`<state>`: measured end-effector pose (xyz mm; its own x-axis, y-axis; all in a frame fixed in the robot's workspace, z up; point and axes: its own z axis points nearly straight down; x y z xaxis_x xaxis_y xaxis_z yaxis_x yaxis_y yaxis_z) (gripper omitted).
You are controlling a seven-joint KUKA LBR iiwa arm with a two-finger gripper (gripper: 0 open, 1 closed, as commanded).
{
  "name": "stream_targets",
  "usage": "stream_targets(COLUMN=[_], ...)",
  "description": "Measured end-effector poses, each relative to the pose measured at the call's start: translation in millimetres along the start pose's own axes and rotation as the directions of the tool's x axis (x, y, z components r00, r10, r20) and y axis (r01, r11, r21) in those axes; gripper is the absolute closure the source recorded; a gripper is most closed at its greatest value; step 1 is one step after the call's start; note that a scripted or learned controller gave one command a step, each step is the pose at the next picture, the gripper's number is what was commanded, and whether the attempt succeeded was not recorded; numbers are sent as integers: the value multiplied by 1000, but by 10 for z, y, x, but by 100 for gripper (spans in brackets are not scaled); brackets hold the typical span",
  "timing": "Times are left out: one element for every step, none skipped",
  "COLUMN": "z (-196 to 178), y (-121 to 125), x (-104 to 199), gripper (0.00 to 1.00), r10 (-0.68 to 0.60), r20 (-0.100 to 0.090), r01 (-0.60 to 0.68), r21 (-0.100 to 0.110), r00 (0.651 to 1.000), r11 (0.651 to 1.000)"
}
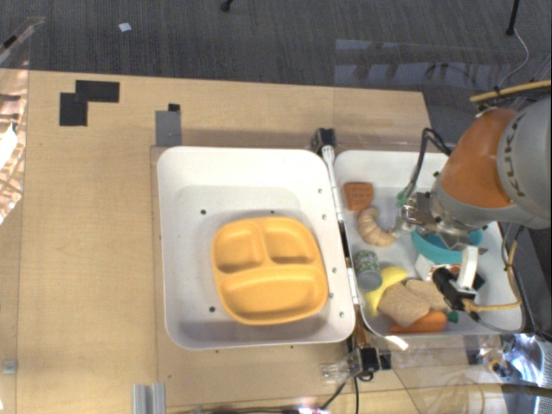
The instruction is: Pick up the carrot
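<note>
1. Wooden bench [86, 257], two white bins: the carrot [424, 323] lies at the right bin's [384, 158] near edge, partly under a tan slice [404, 302].
2. Farther back, the gripper [412, 214] hangs beside a teal bowl [435, 250]; whether it is spread or closed cannot be told.
3. A yellow tray [269, 268] sits in the left bin [185, 188].

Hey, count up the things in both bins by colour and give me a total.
Yellow: 2, plate, rounded piece
Orange: 2, carrot, square piece
Tan: 3, curved piece, larger slice, smaller slice
Teal: 1, bowl
Grey: 1, can
Total: 9
</note>
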<state>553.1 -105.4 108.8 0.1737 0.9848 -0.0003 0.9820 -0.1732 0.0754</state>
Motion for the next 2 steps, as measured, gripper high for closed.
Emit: stream_targets(z=[98,90], y=[-193,-249], x=[-78,-9], gripper=[100,100], r10=[-312,311], r20=[-10,12], r01=[312,-311], r21=[27,11], r00=[950,950], r11=[950,950])
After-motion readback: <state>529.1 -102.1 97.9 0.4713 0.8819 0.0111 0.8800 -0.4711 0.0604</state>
